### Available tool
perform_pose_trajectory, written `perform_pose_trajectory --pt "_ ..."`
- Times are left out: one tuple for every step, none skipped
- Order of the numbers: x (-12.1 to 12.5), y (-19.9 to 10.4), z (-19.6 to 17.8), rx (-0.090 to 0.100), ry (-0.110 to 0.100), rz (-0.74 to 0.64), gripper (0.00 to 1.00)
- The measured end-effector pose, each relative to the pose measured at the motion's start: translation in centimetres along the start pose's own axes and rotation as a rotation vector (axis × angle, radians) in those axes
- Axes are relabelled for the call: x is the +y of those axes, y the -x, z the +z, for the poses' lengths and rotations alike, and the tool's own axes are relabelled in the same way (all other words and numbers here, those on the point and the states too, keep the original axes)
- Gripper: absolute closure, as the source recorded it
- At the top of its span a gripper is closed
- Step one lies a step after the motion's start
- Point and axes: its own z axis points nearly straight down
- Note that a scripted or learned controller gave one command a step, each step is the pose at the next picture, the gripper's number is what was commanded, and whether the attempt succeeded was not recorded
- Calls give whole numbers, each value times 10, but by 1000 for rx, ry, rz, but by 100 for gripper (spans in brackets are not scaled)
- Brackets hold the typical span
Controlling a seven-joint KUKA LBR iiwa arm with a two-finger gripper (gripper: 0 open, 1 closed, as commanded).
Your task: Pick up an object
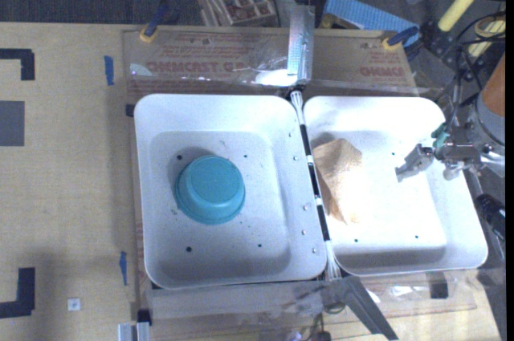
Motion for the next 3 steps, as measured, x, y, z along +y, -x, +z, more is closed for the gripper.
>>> perform_pose_trajectory --pt "88 -36 144 -2 9 -102 0" --pt "165 -40 150 -6 16 -192 0" --pt "102 -30 150 -4 17 -261 0"
